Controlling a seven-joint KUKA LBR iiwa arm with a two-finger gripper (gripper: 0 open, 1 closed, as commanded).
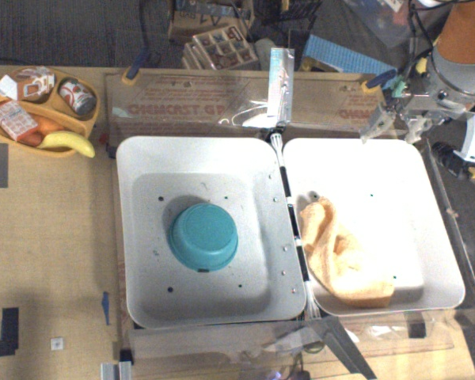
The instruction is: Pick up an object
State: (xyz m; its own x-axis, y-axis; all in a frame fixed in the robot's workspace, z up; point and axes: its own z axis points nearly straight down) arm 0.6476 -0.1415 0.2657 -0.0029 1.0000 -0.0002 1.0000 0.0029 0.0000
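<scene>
Orange cloth (pixel 340 253) in right bin (pixel 396 172)

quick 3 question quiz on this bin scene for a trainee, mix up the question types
1. True or false: the teal bowl lies in the right bin.
2. Which object lies in the right bin? A) a banana B) an orange cloth C) a blue pen
3. Fill in: the gripper hovers at the right bin's ____ edge, nothing between its fingers.

Key:
1. False; it sits in the left bin.
2. B, the orange cloth, against that bin's left wall.
3. Far (top right corner in the camera view).
</scene>
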